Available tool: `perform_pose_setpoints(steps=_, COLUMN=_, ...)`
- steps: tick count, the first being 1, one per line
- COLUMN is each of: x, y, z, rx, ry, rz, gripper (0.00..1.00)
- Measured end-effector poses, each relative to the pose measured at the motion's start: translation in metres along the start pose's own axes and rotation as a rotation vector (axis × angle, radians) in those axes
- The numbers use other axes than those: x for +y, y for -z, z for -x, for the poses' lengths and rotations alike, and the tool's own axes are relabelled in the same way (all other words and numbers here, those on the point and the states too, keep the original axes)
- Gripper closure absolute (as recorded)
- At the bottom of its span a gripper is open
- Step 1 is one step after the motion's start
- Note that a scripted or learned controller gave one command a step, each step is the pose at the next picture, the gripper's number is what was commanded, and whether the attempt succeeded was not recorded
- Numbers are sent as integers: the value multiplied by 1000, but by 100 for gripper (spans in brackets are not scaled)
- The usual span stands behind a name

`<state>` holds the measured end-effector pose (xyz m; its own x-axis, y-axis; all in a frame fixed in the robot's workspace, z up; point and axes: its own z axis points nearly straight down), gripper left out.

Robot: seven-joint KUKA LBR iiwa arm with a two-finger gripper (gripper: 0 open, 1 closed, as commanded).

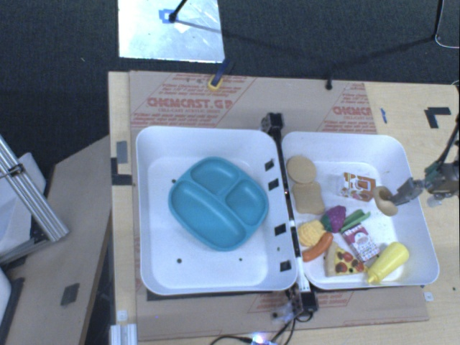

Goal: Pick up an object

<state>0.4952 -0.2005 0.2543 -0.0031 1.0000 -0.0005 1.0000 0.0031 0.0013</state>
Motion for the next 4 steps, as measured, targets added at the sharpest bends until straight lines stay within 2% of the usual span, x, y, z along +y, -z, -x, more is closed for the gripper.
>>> perform_pose_setpoints(steps=2, x=-17, y=-109, z=0, rx=2, ry=-3, rz=-3, gripper=0)
perform_pose_setpoints(steps=3, x=-20, y=-160, z=4, rx=4, ry=-4, rz=7, gripper=0)
perform_pose_setpoints(steps=4, x=-16, y=-161, z=5, rx=6, ry=-1, rz=6, gripper=0)
